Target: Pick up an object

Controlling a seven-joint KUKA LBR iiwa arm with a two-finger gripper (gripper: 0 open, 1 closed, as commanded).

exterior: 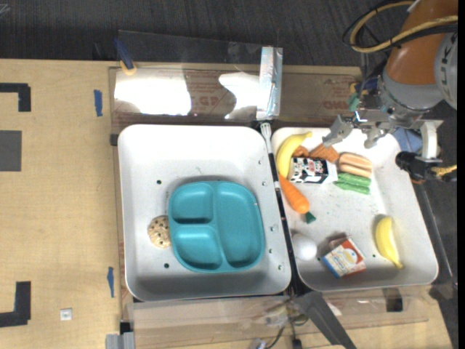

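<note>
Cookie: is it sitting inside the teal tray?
No. The cookie lies on the left bin floor, against the teal tray outer left edge.

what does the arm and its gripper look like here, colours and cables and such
The arm is grey with a rounded orange section on top. Black and yellow cables loop beside it. The gripper is pale grey metal with two thin fingers.

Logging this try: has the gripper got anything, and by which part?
Nothing is held. The gripper hangs open above the right bin's far end, with no object between its fingers.
</note>
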